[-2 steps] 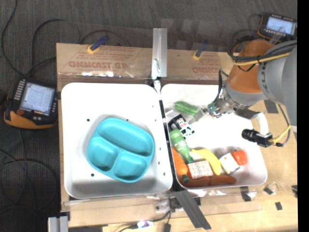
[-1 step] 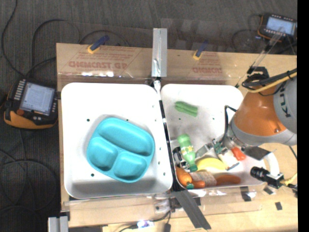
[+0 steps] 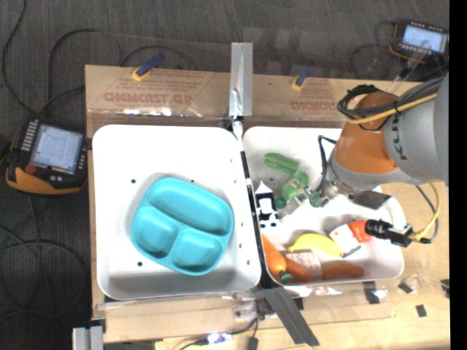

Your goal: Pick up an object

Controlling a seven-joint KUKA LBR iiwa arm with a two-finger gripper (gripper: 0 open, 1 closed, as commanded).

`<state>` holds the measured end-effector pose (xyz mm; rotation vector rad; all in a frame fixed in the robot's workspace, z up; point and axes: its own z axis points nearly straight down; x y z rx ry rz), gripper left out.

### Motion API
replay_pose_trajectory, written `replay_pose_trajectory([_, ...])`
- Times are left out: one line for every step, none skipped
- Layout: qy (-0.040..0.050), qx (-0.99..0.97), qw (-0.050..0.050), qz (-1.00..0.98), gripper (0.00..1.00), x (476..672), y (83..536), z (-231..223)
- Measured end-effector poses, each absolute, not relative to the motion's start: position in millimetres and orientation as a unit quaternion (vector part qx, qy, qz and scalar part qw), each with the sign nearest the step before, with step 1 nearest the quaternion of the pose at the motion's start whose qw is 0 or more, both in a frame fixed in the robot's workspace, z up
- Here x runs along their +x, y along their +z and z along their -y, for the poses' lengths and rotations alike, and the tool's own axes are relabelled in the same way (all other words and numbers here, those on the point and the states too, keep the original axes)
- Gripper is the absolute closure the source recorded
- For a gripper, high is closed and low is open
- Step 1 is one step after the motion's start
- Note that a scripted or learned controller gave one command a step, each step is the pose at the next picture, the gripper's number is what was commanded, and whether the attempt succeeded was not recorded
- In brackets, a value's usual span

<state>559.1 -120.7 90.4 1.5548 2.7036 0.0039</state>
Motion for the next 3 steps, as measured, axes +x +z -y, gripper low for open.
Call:
replay_pose_trajectory([-0.0069,0.446,-0.001,-0.895,0.00,634.5,88,118])
replay_pose_trajectory([-0.0063,0.447,0.002,-0.895,1.00,636.2,97,119])
replay_pose_trajectory([-0.0007,0.370,0.000,-0.929,1.00,633.9,227,66])
